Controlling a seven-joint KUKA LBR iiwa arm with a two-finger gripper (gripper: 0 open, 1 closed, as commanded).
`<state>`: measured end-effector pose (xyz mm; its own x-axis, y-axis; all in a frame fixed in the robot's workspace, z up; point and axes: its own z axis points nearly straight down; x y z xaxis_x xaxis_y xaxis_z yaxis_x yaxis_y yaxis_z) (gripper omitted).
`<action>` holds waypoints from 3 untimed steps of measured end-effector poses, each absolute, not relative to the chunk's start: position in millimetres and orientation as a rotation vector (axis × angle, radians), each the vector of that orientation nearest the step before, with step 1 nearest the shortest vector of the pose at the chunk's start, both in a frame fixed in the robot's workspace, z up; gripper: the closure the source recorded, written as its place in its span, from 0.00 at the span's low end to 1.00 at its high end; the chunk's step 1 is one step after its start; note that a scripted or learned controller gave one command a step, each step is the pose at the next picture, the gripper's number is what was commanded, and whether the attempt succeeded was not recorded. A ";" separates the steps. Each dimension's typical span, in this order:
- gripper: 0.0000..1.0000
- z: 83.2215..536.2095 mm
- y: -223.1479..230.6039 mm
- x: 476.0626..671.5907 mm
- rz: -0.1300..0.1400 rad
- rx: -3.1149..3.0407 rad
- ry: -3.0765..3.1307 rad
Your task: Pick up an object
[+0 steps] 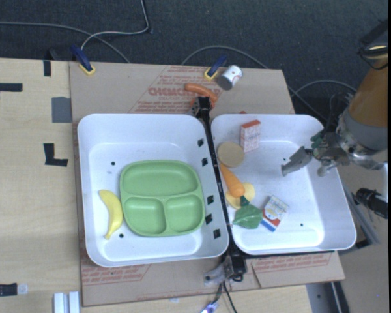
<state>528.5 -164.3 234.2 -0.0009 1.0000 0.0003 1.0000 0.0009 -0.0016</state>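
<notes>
My gripper [307, 162] hangs over the right part of the right bin [326, 230], its two grey fingers spread open with nothing between them. To its left in that bin lie a small orange carton [250, 135], a tan round disc [231, 154], an orange carrot [232, 181] on a yellow piece [246, 192], a green leaf [247, 215] and a small white packet [274, 212] with red and blue. All of them lie apart from the gripper.
The left bin [98, 135] holds a green divided plate [161, 197] and a yellow banana [111, 212] at its left. Black clips line the shared bin wall [215, 175]. An orange tool [202, 91] and a white roll [229, 77] lie on the cardboard behind the bins.
</notes>
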 end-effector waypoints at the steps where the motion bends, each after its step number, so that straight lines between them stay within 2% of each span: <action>1: 0.00 128.4 -101.3 556.4 0.003 -2.217 -2.221; 2: 0.00 87.4 -100.4 607.4 -0.003 -2.220 -2.225; 3: 1.00 96.7 -100.7 606.9 0.000 -2.220 -2.225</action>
<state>606.9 -100.7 96.7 -0.0021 1.0000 -0.0007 1.0000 0.0021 0.0011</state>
